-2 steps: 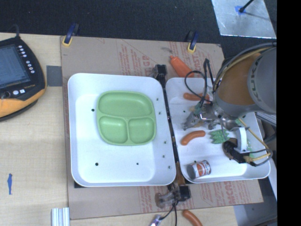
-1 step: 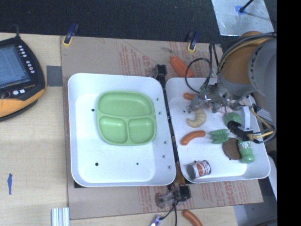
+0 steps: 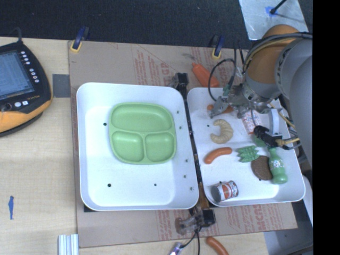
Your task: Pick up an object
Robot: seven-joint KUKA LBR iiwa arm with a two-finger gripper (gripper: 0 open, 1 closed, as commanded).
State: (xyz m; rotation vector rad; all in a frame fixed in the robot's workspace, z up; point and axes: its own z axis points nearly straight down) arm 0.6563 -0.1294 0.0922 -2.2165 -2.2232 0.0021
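The right bin [image 3: 297, 195] holds several toy foods. A tan croissant [image 3: 222, 130] lies near its middle and an orange sausage [image 3: 218, 154] below that. A green leaf piece [image 3: 247, 153], a brown cookie [image 3: 261, 168] and a green bottle [image 3: 277, 167] lie to the right, with a small can [image 3: 226, 190] at the front. My gripper [image 3: 232, 99] is low over the bin's back edge. A small orange-red piece [image 3: 217, 109] lies just left of and below it. A red-and-white packet [image 3: 248, 122] lies under the wrist, partly hidden.
The left bin [image 3: 90, 190] carries a green divided plate [image 3: 143, 133]. An orange carrot [image 3: 201, 74] lies behind the bins and another sausage [image 3: 218, 244] lies in front. A teach pendant [image 3: 16, 86] rests at the far left. Black cables hang around the wrist.
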